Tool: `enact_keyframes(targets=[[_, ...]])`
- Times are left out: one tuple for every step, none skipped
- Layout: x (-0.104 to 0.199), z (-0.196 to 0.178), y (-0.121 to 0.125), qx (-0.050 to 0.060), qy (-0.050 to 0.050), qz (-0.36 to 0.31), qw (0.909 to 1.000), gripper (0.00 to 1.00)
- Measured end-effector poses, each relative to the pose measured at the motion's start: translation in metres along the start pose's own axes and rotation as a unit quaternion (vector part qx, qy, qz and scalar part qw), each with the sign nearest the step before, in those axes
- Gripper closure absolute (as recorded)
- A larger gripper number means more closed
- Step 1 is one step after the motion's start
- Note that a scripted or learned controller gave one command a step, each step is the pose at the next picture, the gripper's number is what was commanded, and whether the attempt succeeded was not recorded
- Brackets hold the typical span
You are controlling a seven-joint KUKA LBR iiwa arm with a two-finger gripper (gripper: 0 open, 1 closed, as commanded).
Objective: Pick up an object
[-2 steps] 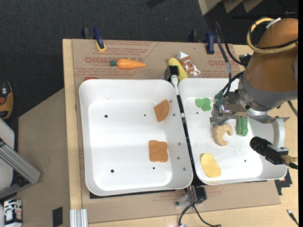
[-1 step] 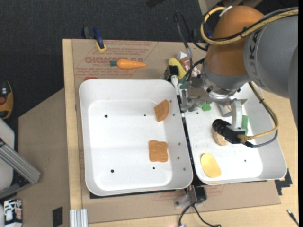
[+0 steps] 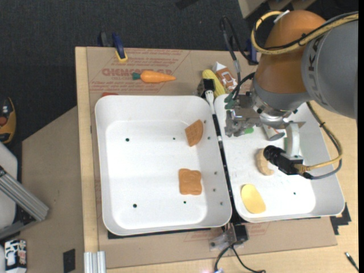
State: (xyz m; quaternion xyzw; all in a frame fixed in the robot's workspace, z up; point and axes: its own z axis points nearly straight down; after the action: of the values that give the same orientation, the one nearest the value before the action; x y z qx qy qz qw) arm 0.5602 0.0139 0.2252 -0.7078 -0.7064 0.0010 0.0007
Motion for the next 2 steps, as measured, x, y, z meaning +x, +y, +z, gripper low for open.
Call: enact_keyframes(targets=[[0.049,-0.073,0.036,-0.007,0.001,-0.004,1.0000,1.00],[0.074,-0.130,0.109,-0.008,0.000,-0.003,1.0000,1.00]])
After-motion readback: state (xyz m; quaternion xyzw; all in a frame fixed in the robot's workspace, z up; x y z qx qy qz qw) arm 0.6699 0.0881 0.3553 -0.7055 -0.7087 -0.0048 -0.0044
